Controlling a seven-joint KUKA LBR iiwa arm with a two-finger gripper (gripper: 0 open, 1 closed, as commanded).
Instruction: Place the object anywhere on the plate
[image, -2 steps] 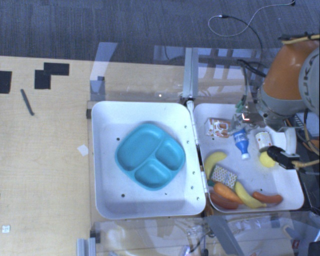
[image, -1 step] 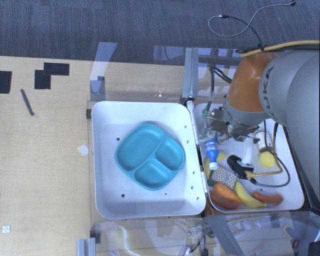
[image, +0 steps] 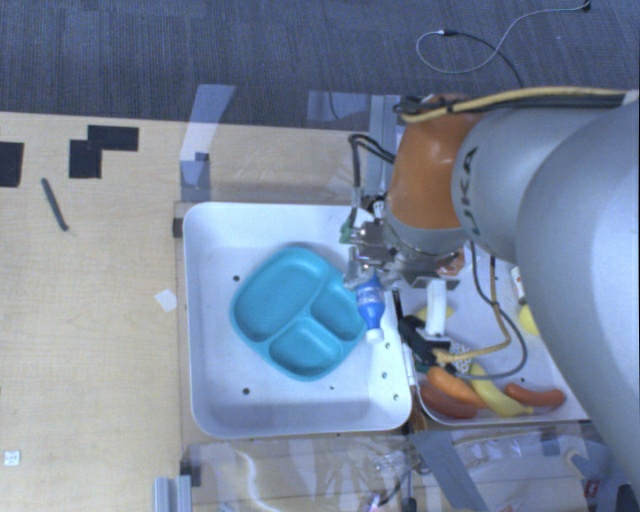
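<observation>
Camera view shows the tool (image: 372, 290) clamped on a small blue bottle (image: 370, 305) hanging over the right rim of the blue plate (image: 290, 310) in the left bin (image: 215, 400), so a drop now might bounce off.

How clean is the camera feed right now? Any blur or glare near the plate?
Camera view: the arm is close and soft-edged; the blue plate is fairly sharp with a slightly smeared top rim; the left bin shows soft shadow but no harsh glare; the small bottle below the wrist looks blurry.
</observation>
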